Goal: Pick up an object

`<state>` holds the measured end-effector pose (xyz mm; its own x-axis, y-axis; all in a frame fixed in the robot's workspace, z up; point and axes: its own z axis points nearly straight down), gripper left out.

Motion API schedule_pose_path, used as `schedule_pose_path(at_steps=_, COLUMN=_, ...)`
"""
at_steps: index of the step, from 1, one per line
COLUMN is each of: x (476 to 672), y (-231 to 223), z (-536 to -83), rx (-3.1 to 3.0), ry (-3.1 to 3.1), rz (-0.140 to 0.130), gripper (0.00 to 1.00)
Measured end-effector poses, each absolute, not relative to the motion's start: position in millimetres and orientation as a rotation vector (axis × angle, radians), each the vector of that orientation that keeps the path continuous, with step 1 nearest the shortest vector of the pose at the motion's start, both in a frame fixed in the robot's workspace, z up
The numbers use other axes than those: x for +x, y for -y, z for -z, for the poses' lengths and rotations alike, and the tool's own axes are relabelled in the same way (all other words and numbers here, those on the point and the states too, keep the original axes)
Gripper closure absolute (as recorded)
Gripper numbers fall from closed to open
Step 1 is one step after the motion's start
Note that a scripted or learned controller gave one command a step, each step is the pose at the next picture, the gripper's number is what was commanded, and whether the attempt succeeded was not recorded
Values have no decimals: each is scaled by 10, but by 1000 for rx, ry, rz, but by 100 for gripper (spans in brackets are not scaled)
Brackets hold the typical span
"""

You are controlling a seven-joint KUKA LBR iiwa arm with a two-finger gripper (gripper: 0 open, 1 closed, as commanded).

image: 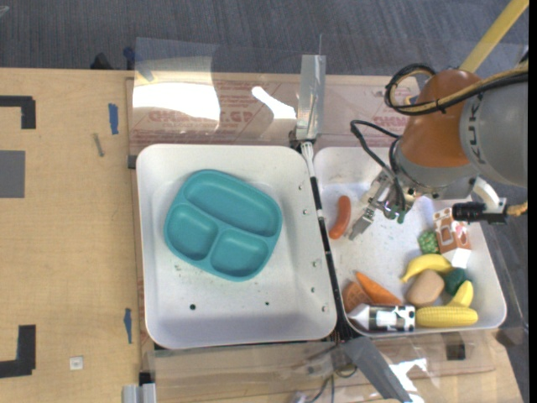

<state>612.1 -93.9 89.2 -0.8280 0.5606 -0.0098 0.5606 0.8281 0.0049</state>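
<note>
The gripper [375, 211] is seen spread open, nothing grasped, just right of the sausage [340, 217] in the right bin [495, 288]; a teal tray [222, 223] is seen in the left bin [159, 175].

Orange sausage [340, 217], lying slanted, right bin's left side, beside hand [372, 212]

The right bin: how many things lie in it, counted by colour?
Right bin, as far as I can tell:
Yellow: 3 (banana, corn cob, small yellow piece)
Orange: 2 (sausage, carrot)
Green: 2
Tan: 1 (potato)
White: 2 (bottle, small carton)
Total: 10
</note>
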Motion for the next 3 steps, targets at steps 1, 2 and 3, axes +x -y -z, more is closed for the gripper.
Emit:
schedule_pose_path(at_steps=1, x=6218, y=935, z=-890, rx=975, ry=-2975, rz=-3, gripper=0)
schedule_pose_path(at_steps=2, x=6255, y=934, z=-1031, rx=967, ry=-2963, rz=-4, gripper=100)
schedule_pose_path(at_steps=3, x=6479, y=157, z=-1895, rx=1216, ry=-2885, rz=-10, gripper=100)
